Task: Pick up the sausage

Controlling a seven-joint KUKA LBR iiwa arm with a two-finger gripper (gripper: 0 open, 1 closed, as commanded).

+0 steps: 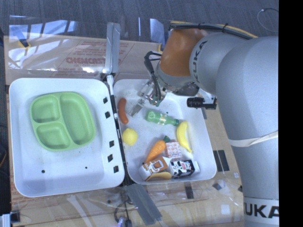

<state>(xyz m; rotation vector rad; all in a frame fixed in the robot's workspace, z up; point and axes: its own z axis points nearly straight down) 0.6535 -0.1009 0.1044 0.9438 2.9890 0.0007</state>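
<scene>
We log the gripper [142, 103] hanging over the upper part of the right bin [204, 126], its tip just right of the sausage [122, 110]; nothing sits between its fingers, but from this slant we cannot tell whether they are parted or closed. The sausage lies in the right bin's upper left corner, hard against the left wall, long axis running roughly up and down the view. We judge the step in hand to be the approach. To do it well we would shift the gripper left until it is centred over the sausage's middle, turn the wrist so the fingers close across the short width, and come straight down; the wall side leaves little room for a finger, so a slight inward offset may be needed. The lemon [129, 136] just below and the green bottle [161, 118] to the right are near enough to watch. The sausage itself reads orange-red, smooth, short and rounded at both ends, likely to roll if nudged sideways.
</scene>
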